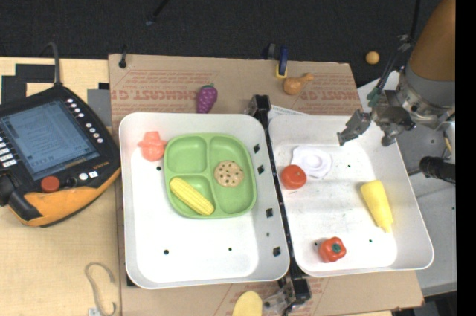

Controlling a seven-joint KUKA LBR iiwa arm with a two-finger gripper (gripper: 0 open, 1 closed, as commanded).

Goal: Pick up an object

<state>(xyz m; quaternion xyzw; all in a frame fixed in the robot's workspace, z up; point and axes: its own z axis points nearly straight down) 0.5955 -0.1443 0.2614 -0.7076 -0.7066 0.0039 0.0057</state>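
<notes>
Objects fill both white bins. Near the left bin's (pixel 141 247) centre sits a green tray (pixel 212 147) with corn (pixel 192 196) and a cookie (pixel 228 173). The right bin (pixel 416 251) carries a tomato (pixel 293 177) at its left edge, a red pepper (pixel 332 250) near its front edge, and a yellow piece (pixel 377 204) toward its right edge. Over its back right corner hangs the gripper (pixel 370 130), fingers spread apart with nothing between them.

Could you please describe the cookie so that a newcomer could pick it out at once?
Find the left shallow white bin; in it lies a green plastic divided plate. The round tan chocolate-chip cookie sits in the plate's right compartment. Unlike the long yellow corn cob beside it, it is flat and speckled.
</notes>
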